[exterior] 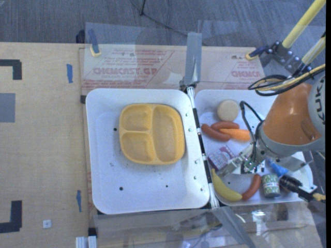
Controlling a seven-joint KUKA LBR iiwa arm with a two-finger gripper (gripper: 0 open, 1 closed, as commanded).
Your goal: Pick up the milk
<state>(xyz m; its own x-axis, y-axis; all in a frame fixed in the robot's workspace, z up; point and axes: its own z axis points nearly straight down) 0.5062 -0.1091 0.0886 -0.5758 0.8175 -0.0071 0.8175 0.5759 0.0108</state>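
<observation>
The gripper (244, 163) is low in the right bin (305, 182), its open-or-closed state impossible to tell, right beside the milk carton (222, 156), with a banana (225, 187), sausages (220, 130), a carrot (237, 134) and a can (270, 186) around, and a yellow plate (152, 134) in the left bin (103, 138)

1. The place looked like a robotics lab: a wooden bench (41, 138) stood on grey carpet (51, 9).
2. Two shallow white bins (150, 200) sat side by side, taped cardboard (134, 66) behind them.
3. Black and blue tape marks (11, 68) dotted the bench.
4. Loose cables (147, 6) trailed across the floor.
</observation>
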